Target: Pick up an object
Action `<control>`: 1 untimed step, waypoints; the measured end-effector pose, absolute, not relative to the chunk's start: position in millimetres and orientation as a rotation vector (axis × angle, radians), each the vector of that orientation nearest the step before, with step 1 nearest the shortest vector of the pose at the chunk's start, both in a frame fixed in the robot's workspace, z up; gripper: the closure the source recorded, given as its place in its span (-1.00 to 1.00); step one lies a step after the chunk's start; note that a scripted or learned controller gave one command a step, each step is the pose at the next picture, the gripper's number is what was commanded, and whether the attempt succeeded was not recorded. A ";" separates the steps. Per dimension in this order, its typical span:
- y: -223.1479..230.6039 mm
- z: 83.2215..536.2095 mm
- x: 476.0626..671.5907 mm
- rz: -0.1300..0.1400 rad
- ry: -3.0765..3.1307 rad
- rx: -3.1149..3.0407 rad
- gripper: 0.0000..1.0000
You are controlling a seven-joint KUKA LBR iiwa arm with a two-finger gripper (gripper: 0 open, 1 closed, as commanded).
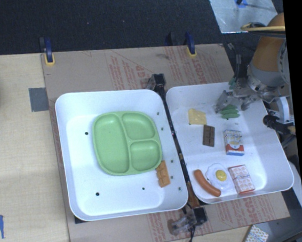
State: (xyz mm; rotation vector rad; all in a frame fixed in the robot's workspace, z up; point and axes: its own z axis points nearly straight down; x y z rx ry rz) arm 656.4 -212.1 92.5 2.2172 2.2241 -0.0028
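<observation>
Surface (26,158) w/ two white bins. Left bin (74,152) has green divided plate (126,142) + small orange snack piece (162,174) by its right wall. Right bin (274,169) holds toy food: hotdog (207,183), fried egg (218,175), two small cartons (233,141), cheese wedge (196,116), brown bar (209,135). Pincer (231,104) at far end of right bin, right over small green item (229,113); can't tell if pincer spread or pinching. Green item prob light, stiff plastic, low profile, so grab across narrow sides, may slip.
</observation>
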 end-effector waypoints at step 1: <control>-182.0 92.1 656.3 -0.004 2.232 2.216 -1.00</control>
